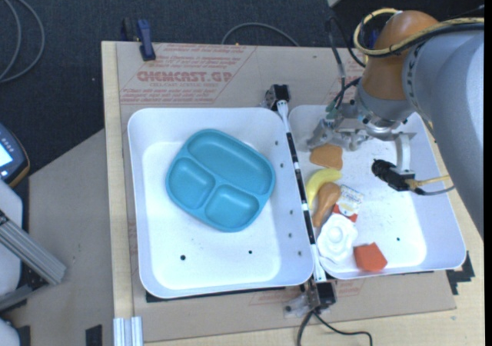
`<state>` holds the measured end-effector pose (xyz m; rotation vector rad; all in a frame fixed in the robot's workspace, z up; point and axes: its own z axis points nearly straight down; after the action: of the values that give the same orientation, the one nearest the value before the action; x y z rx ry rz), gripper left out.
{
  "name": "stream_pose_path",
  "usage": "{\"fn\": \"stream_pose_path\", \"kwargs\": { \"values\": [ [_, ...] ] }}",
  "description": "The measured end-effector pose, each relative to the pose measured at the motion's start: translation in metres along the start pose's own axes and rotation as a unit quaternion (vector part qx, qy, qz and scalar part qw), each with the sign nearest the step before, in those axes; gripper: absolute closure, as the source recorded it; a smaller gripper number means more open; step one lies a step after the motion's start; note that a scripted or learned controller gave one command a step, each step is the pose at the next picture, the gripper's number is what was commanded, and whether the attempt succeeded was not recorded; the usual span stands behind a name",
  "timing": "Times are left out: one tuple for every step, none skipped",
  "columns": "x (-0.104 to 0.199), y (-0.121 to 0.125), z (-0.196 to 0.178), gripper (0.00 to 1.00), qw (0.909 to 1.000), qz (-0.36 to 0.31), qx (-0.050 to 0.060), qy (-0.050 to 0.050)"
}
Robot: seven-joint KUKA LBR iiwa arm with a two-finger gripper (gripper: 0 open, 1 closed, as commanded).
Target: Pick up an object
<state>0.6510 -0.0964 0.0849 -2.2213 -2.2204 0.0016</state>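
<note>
My gripper (355, 137) hangs low over the far left part of the right bin (430, 221), under the grey wrist with its orange band. Just below and left of it lies a tan-orange piece (327, 157), close to the gripper; contact cannot be made out. Further toward the front sit a yellow banana-like piece (320, 180), an orange-brown carrot-like piece (326, 201), a small clear packet (350, 198), a white round object (337, 237) and a red-orange block (370, 257). Nothing is visibly held.
The left bin (154, 252) holds a blue divided plate (221, 178). A divider rail (296, 183) runs between the two bins. A black cable end (390, 174) hangs beside the gripper. The arm's bulk covers the right bin's far right corner.
</note>
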Motion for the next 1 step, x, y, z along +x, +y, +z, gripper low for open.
{"fn": "stream_pose_path", "kwargs": {
  "values": [
    [-0.0026,0.0027,0.0002,0.00,1.0000,0.000,-0.001,0.000]
  ]
}}
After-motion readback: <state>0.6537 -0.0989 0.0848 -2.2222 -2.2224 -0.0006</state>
